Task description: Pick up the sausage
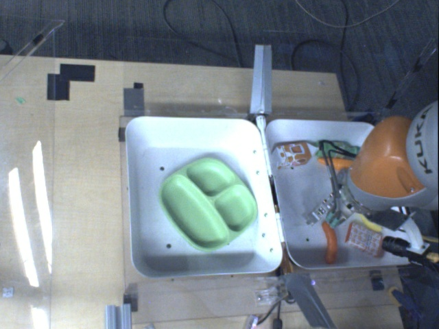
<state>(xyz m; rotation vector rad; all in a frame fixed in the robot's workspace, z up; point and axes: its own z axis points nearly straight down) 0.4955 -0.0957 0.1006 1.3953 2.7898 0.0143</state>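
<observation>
Two shallow white bins are seen side by side on the wooden bench (pixel 62 184), divided by a grey metal post (pixel 260 81). The left bin (pixel 147 252) is occupied by a green divided plate (pixel 208 202) with three compartments, which lies tilted near the bin's middle. The right bin (pixel 302 252) is entered from the right by the arm, whose orange band (pixel 384 163) is seen above the wrist and covers much of that bin's right half. The gripper (pixel 328 213) is lowered into the right bin, its metal parts seen just above the upper end of the sausage (pixel 330 242). Whether the gripper is released or clenched cannot be told, and nothing is seen grasped by it. The sausage, an orange-red piece, is found lying roughly upright in the picture near the front wall of the right bin, on the bin floor. Just to its right a small printed packet (pixel 362 238) is seen, and a yellow piece (pixel 367 221) lies above that packet. Near the back wall of the right bin a small orange and white carton (pixel 293 155) is placed, with a green and orange item (pixel 336 153) beside it, partly hidden by the arm.
</observation>
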